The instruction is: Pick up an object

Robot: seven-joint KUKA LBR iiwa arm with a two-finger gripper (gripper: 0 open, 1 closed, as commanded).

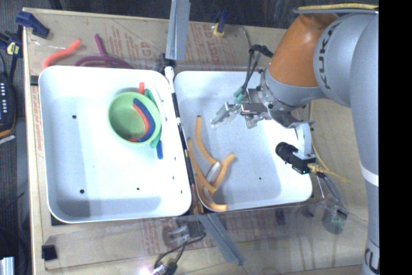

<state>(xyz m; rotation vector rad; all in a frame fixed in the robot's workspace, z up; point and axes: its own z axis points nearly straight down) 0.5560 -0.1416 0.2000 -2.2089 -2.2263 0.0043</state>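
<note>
Camera view: two white bins
Gripper (224, 114): fingers spread, nothing between, over right bin (283, 183)
Left bin (77, 170): green bowl (129, 118)
Right bin: orange bands (209, 167)

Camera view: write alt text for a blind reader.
A grey robot arm's end effector hovers over the right shallow white bin, which holds orange rubbery strips. The left shallow white bin holds a round green plastic bowl with colourful pieces.
</note>
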